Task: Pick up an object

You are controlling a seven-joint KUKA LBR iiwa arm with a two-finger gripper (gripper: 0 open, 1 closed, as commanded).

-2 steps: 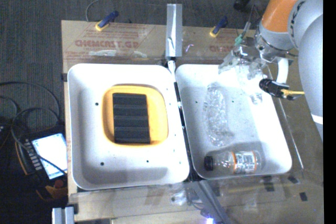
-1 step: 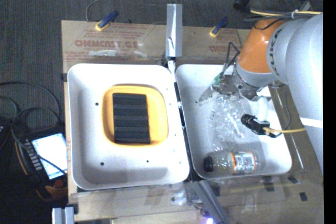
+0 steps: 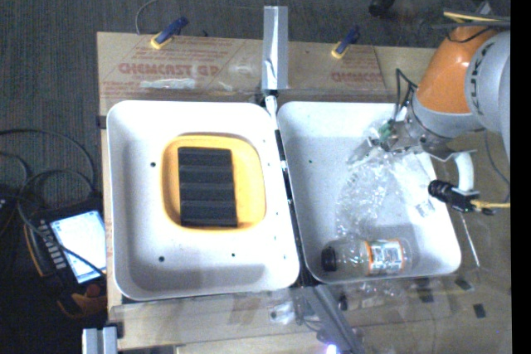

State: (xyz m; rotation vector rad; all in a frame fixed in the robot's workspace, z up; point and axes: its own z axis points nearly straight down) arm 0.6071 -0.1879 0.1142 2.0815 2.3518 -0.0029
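A clear plastic bottle with a dark cap and orange-white label is lying on its side along the right bin's near wall; crumpled clear plastic wrap is lying mid-bin beyond it

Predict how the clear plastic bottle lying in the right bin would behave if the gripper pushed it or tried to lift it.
The bottle lies on its side near the right bin's front wall, so a nudge would probably roll it. It looks clear and possibly empty, so likely light. Its smooth round body may slip or dent between the fingers.
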